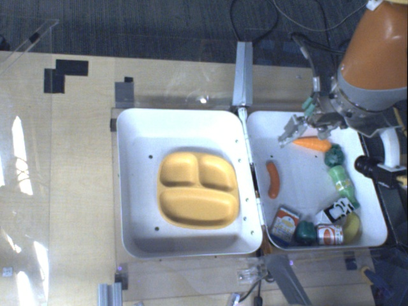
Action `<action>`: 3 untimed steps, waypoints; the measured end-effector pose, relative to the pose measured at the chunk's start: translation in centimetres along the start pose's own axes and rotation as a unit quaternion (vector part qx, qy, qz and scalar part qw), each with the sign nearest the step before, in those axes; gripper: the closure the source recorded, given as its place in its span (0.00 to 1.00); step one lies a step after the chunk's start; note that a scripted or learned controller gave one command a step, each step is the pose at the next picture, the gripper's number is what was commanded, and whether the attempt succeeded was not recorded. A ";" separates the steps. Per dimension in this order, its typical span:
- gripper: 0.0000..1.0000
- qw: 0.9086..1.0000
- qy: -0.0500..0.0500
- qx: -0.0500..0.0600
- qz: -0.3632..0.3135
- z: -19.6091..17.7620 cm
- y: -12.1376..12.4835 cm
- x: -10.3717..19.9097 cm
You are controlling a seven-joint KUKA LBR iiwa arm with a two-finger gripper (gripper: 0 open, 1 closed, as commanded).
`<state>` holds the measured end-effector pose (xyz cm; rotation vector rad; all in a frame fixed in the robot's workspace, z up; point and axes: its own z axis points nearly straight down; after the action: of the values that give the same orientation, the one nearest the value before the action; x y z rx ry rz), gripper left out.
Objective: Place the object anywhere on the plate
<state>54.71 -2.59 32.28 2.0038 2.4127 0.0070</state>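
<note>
Centrally, smooth yellow three-compartment plate (197, 189), rounded corners.

Pale wooden bench (64, 171), dark carpet floor (127, 5), black cables (255, 11)

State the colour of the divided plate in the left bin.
Yellow; the plate shows clearly in the camera view.

Labels on the cans (330, 234) seem too blurred to read.
</note>
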 end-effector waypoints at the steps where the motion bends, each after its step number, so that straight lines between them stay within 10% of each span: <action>1: 0.00 1.000 0.001 0.000 -0.001 -2.7 -2.6 11.8; 2: 0.00 1.000 0.001 0.000 0.002 -7.0 -2.4 19.4; 3: 0.00 0.986 0.001 0.001 0.166 -11.3 -1.4 24.8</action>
<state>48.71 21.55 43.53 2.3798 2.0483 0.0091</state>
